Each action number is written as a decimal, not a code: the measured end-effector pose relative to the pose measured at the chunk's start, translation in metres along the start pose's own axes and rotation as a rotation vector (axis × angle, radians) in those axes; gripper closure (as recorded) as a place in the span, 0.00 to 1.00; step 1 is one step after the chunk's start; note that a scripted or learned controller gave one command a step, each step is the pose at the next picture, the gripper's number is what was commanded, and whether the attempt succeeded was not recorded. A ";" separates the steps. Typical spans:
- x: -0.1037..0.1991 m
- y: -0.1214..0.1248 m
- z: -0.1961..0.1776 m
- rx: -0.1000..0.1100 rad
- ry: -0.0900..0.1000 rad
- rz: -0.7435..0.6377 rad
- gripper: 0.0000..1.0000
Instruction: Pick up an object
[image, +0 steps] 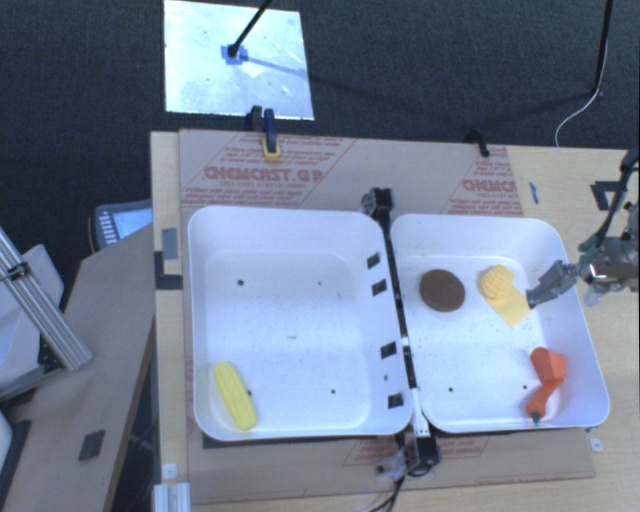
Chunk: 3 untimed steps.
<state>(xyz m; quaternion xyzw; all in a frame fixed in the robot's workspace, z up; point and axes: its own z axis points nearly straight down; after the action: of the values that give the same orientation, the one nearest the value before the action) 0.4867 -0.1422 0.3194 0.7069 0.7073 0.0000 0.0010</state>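
Observation:
The right bin (470, 415) holds a brown round disc (441, 290), a yellow lumpy piece with a flat wedge (503, 294) and an orange carrot (545, 378) near its front right corner. A yellow corn cob (235, 395) lies in the front left corner of the left bin (290, 225). My gripper (548, 285) reaches in over the right rim of the right bin, its tip just right of the yellow piece and close to it. I see nothing held in it.
A black hinge strip (395, 320) runs between the two bins. Cardboard (340, 170) lies under them. A shiny metal plate (238, 60) sits at the back, and a metal rail (40, 310) stands at the far left.

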 end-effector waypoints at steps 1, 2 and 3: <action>0.022 0.001 0.015 -0.001 0.001 -0.005 0.00; -0.016 0.042 0.130 0.003 0.000 0.001 0.00; -0.023 0.077 0.072 -0.008 -0.002 -0.004 0.00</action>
<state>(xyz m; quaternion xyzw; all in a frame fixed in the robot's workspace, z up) 0.5638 -0.1657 0.2478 0.7054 0.7087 0.0021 0.0043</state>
